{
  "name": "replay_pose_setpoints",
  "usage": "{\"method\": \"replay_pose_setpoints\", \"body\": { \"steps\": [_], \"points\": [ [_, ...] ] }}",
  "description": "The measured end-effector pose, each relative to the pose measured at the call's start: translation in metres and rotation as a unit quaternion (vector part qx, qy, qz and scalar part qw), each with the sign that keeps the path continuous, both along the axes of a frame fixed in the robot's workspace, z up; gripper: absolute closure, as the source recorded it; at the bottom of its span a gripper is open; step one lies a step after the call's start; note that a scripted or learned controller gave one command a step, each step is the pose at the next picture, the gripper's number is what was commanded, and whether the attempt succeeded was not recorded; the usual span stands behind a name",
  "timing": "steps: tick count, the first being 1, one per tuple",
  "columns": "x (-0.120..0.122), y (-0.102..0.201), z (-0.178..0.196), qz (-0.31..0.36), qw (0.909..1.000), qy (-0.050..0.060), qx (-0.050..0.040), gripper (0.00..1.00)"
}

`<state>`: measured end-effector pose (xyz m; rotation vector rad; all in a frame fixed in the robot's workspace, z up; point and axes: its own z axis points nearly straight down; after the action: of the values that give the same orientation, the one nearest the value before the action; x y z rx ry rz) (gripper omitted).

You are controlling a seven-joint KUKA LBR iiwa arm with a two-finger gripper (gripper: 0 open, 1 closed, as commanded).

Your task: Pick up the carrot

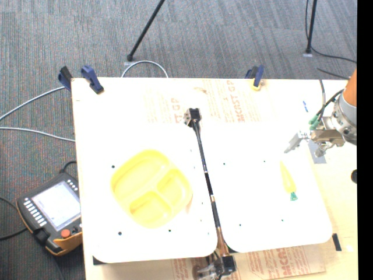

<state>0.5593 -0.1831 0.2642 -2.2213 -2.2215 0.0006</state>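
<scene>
Metal tool point(308, 143) at the right edge of the right bin point(256, 226), jaws spread wide, one thin silvery finger point(293, 143) angled out to the left, a shorter grey one below the wrist; nothing between them. Above and right of the tool, a slice of orange band point(352, 89) and a looped black cable point(324, 107).

Just below the tool and slightly left, apart from the fingers: the carrot point(288, 179), a small tapered toy, smooth pale yellow, with a green stub at the lower end, lying flat on the white bin floor.

Far to the tool's left, in the left bin point(99, 133): a glossy yellow plastic tray point(151, 187), rounded, split into moulded compartments.

Between the bins, a dark thin strip point(204, 168) along the seam. Blue clamps point(91, 79) on the far rim. Beyond the desk, ribbed grey carpet point(233, 28); at lower left, an orange-and-grey pendant point(51, 214) with a pale screen.
</scene>
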Motion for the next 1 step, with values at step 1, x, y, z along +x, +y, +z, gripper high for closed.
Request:
{"method": "replay_pose_setpoints", "body": {
  "steps": [1],
  "points": [
    [0.0496, 0.0588, -0.0719, 0.001, 1.0000, 0.002, 0.0011, 0.00]
  ]
}}
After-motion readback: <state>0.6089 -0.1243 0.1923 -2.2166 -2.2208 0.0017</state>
